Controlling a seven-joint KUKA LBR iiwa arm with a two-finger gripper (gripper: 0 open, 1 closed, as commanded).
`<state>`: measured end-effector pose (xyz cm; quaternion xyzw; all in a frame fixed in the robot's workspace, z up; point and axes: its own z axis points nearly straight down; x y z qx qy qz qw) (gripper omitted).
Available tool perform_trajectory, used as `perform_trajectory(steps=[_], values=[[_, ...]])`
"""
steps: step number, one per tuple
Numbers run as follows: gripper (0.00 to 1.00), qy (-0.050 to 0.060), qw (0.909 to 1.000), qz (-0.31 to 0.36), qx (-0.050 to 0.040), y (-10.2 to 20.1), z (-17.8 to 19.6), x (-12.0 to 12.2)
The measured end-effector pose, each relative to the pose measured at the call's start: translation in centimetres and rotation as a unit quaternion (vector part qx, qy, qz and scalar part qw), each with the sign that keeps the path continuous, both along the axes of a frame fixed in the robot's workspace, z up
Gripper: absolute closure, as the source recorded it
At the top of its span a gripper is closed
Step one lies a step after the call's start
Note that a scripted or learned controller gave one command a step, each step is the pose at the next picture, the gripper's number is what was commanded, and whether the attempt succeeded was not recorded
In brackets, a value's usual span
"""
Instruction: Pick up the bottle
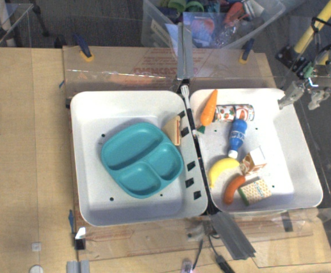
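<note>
The bottle is blue with a white label and a white cap. It lies in the right bin, cap towards the front, just below a red and white can. A yellow lemon rests near its cap. My gripper hangs over the back right corner of that bin, well to the right of the bottle and apart from it. Its two fingers are spread, with nothing between them.
The right bin also holds an orange carrot, a red sausage and two small boxes. In the left bin are a teal divided plate and a sandwich. A clear tub of toys stands behind.
</note>
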<state>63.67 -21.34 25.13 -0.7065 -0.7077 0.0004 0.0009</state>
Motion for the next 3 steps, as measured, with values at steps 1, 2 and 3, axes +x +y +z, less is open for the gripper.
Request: perform_trajectory(steps=[1,2,3], values=[[0.00,-0.002,0.9981,-0.061,-0.0006,2.6,-15.6,1.7],[0.00,-0.005,0.9959,-0.090,0.0002,10.7,-16.1,-0.6],[0.00,-0.006,0.9830,-0.183,0.0000,10.7,-16.1,-7.7]])
